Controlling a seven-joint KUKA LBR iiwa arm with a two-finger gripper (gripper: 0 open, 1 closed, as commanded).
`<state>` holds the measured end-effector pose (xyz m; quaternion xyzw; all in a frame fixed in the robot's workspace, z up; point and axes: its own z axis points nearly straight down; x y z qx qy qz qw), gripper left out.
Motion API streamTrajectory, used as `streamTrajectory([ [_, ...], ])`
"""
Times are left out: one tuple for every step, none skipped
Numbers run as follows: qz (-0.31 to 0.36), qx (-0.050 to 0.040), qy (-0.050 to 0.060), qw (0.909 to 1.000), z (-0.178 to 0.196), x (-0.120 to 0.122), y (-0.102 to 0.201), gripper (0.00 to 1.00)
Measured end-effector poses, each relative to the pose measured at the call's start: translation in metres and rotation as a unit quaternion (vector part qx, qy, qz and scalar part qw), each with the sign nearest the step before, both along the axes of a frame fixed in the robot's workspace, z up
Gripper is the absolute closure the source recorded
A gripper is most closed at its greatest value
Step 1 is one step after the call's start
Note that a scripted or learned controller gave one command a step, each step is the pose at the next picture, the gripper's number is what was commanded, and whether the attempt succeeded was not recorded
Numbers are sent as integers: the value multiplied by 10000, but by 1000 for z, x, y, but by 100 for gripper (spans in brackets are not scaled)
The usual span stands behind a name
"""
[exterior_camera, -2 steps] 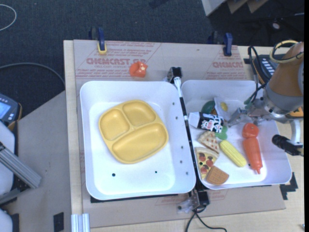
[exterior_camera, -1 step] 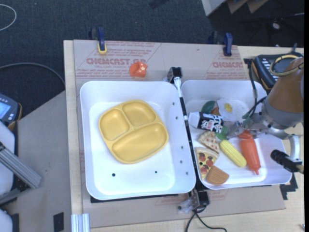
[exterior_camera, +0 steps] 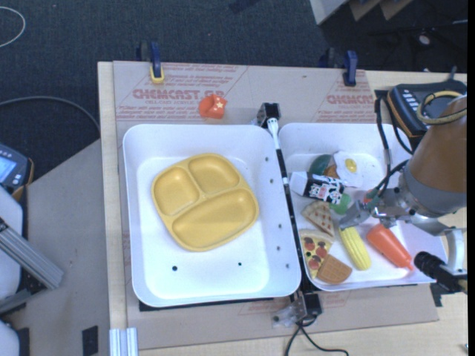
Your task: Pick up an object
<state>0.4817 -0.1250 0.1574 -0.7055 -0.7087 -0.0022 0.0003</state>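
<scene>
I see the grey arm (exterior_camera: 434, 176) reaching into the right white bin (exterior_camera: 297, 136), its gripper (exterior_camera: 361, 212) low beside the yellow plastic corn cob (exterior_camera: 355, 248); I cannot tell its grip. Left of the corn: yellow divided plate (exterior_camera: 205, 199), milk bottle (exterior_camera: 319, 188), waffle (exterior_camera: 320, 218), pizza slice (exterior_camera: 315, 248). Right: orange carrot (exterior_camera: 390, 246).

One fixed camera looks down at a slant from above, taking in both bins (exterior_camera: 141, 221) on the bench (exterior_camera: 178, 87).

Arm (exterior_camera: 438, 170): showing a big round orange band over a grey wrist.
Gripper (exterior_camera: 358, 215): looking small, grey and shiny, like metal.
</scene>
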Motion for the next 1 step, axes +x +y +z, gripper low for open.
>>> streamTrajectory([
  [-36,-57,-74,9999,-56,2,6,0],
])
